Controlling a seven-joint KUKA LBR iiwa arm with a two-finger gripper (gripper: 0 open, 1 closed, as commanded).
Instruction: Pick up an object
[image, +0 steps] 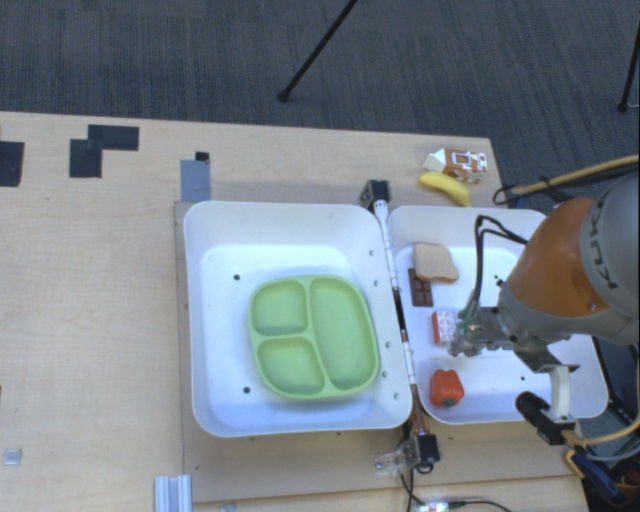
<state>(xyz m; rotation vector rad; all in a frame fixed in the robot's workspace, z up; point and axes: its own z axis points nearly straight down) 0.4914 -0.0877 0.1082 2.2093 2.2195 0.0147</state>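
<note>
White right bin (500, 405) holds everything: the gripper (462, 338) hangs over its middle, whether open or closed I cannot tell. Just beside it lies a small red-and-white packet (443, 326), long axis toward the bin's far wall; an orange-red pepper (446, 387) sits nearer.

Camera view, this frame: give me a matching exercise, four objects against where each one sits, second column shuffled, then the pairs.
Objects:
1. green divided plate
2. slice of bread
3. orange-red pepper
4. banana

Places:
A. on the bench beyond the bins, beside a small carton
B. near edge of the right bin
C. far end of the right bin
D. in the left bin

Pairs: 1-D, 2-C, 3-B, 4-A.
</note>
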